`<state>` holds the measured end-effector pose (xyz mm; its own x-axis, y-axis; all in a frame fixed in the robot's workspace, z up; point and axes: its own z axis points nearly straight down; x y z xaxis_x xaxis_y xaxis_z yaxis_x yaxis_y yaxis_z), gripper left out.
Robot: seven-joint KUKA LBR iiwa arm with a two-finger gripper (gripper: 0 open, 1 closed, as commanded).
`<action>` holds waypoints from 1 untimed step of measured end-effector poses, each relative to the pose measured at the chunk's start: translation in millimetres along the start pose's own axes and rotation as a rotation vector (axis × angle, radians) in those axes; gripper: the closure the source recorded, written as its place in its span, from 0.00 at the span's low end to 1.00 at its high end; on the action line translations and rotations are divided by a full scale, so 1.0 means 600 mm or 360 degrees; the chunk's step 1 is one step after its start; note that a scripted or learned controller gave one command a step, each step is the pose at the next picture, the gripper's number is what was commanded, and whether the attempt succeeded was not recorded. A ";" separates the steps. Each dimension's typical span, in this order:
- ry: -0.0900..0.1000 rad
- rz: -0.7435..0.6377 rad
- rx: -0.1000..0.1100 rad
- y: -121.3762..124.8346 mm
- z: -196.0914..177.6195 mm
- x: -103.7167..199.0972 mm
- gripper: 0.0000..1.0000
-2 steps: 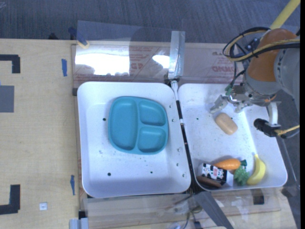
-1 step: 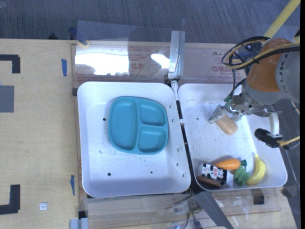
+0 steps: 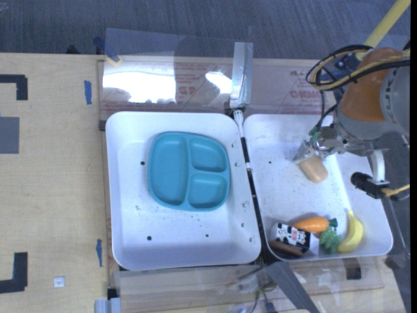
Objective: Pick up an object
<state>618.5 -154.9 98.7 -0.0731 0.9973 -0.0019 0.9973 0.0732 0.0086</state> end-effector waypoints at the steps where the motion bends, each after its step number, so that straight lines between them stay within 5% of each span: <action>1: 0.0003 -0.0197 -0.0005 -0.005 -0.152 0.116 1.00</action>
